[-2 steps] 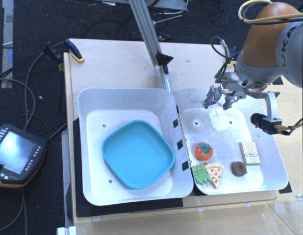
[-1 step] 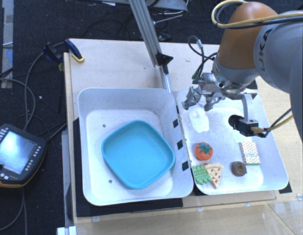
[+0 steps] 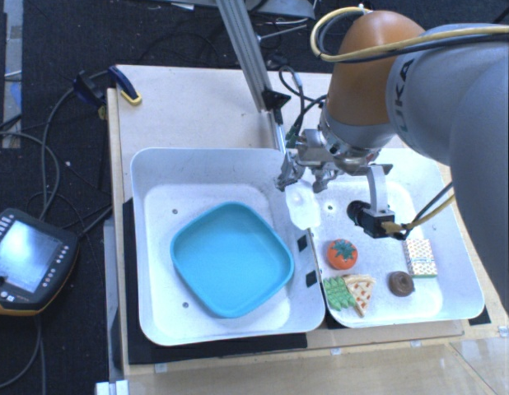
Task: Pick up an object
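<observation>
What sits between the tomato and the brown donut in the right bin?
Nothing: in the camera view, bare white bin floor separates the tomato from the brown donut.

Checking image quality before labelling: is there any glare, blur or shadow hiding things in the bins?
Camera view: lighting is even and the focus fair; the white item under the pincer washes out against the right bin; tomato, pizza slice and blue tray read clearly; shadows are soft.

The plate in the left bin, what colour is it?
Light blue. The plate shows plainly in the camera view.
</observation>
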Motion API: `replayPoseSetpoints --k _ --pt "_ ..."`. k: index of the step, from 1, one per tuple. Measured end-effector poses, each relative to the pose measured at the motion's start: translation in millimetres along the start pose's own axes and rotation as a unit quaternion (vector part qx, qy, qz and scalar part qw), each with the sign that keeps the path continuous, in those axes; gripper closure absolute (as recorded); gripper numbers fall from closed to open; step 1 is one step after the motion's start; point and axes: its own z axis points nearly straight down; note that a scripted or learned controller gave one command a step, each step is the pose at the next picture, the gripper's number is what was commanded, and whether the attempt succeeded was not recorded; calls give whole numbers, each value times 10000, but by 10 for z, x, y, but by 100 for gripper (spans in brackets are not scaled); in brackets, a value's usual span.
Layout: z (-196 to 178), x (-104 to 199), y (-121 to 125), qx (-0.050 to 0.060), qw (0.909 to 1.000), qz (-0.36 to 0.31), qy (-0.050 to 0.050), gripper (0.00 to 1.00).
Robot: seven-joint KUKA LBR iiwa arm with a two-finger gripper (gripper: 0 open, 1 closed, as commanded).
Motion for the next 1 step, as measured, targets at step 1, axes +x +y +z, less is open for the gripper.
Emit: replayPoseSetpoints --k 1 --pt "74 524 -29 -2 10000 0 0 100"
